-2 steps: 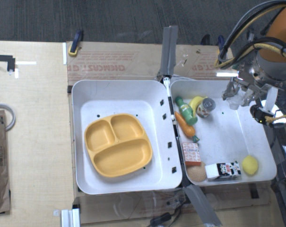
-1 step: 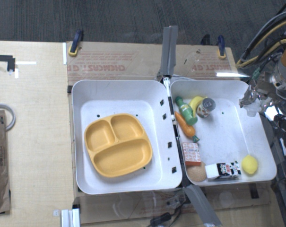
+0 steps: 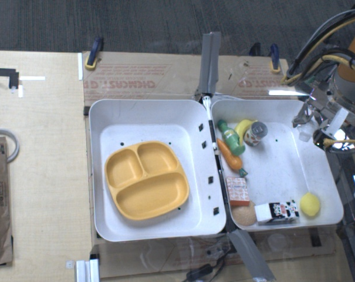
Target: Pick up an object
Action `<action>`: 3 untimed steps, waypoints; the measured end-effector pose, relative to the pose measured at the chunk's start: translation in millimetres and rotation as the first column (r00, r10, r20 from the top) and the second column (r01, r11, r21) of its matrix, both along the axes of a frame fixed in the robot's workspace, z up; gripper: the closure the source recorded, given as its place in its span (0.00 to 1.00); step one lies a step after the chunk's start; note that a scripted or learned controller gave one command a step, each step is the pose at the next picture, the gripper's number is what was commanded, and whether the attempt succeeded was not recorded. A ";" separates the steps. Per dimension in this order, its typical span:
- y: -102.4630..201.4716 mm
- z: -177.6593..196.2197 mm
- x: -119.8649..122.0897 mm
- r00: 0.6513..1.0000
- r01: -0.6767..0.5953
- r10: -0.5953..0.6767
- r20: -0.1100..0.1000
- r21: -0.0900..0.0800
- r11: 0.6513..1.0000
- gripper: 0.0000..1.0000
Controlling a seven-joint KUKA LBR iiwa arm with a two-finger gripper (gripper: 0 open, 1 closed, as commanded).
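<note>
Cam view: arm's gripper (image 3: 318, 125) sits at the upper right rim of the right shallow white plastic bin (image 3: 283, 169), above the bin wall w/ nothing visibly between its parts; finger state can't be told, too cluttered by cables and glare. Pick candidates all in the right bin: green plastic bottle (image 3: 230, 138), yellow banana toy (image 3: 244, 128) and small grey round can (image 3: 256, 133) clustered top left, orange carrot toy (image 3: 230, 156) just below the bottle, red-and-white small carton (image 3: 237, 191) and tan round piece (image 3: 244, 215) along the left wall, black-and-white cow-print box (image 3: 278, 211) beside yellow lemon-shaped ball (image 3: 310, 204) at the bottom right. Left shallow white plastic bin (image 3: 107, 122) holds a yellow three-compartment plastic plate (image 3: 146, 180), lying flat & tilted in plan, well apart from the gripper.
</note>
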State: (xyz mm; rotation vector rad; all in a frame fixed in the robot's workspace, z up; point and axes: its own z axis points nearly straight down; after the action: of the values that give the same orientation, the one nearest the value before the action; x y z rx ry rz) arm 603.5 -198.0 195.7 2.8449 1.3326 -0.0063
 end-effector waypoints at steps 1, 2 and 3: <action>15.8 -10.9 -50.3 0.998 -0.064 0.064 -0.001 0.002 0.998 1.00; -8.4 -97.1 -117.5 0.997 0.082 -0.082 0.000 0.002 0.997 1.00; -0.3 -104.0 -85.2 0.882 0.471 -0.471 0.002 0.000 0.882 1.00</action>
State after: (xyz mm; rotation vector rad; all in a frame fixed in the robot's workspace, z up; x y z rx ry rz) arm 518.3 -198.2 91.8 3.0834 0.6018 -0.0031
